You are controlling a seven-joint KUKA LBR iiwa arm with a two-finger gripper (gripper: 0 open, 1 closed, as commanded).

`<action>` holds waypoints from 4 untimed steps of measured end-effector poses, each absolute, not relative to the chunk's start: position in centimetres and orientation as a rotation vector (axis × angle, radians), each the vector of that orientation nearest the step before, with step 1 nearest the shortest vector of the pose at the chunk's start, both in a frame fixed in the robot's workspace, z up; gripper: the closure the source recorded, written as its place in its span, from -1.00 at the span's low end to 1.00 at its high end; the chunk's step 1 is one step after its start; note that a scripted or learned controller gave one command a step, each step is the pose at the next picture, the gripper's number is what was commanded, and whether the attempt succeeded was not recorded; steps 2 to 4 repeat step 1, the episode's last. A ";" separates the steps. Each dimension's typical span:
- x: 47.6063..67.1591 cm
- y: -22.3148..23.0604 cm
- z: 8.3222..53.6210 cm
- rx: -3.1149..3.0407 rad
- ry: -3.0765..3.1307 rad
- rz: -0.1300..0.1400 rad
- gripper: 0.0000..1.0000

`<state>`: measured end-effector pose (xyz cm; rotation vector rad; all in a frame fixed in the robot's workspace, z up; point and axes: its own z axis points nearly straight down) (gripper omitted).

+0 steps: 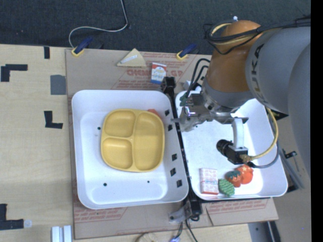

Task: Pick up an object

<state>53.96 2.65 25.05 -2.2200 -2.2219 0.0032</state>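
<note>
A yellow divided plate (133,139) lies in the left bin (86,185). In the right bin (272,188), near its front edge, sit a small pale packet with red print (208,180) and a red and green toy vegetable (236,178). My gripper (187,114) hangs over the right bin's far left corner, close to the wall between the bins. The wrist hides most of it, and nothing shows between its fingers.
A small red, white and blue carton (158,73) and a pale wedge (132,58) lie on the cardboard behind the bins. Something red (152,112) peeks out at the plate's far edge. The big grey arm covers the right bin's far half.
</note>
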 end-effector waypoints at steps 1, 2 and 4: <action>54.0 2.2 23.3 -2.220 -2.221 0.005 1.00; 54.0 2.2 23.3 -2.220 -2.221 0.005 1.00; 54.0 2.2 23.3 -2.220 -2.221 0.005 1.00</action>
